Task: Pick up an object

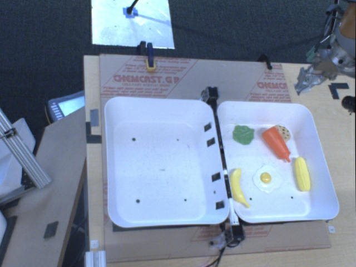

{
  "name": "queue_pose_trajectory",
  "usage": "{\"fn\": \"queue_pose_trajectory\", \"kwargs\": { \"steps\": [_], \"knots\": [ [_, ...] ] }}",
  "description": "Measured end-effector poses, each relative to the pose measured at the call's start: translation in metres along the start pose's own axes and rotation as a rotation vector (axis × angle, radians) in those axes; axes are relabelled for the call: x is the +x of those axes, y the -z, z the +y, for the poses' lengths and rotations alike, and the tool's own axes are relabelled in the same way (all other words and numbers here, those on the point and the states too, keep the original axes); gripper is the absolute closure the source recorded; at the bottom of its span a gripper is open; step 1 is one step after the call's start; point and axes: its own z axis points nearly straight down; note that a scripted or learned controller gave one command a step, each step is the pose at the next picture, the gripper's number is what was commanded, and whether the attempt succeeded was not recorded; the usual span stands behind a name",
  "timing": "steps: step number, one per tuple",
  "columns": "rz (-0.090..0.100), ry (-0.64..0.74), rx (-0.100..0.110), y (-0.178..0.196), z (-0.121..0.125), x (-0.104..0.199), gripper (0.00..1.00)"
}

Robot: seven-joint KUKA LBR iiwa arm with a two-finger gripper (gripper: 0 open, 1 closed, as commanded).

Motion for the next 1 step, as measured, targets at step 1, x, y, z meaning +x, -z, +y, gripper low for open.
{"fn": "queue_pose_trajectory", "kwargs": {
  "steps": [1],
  "knots": [
    [0.009, -0.003, 0.026, -0.1145, -0.061, 0.0169, 1.0]
  ]
}}
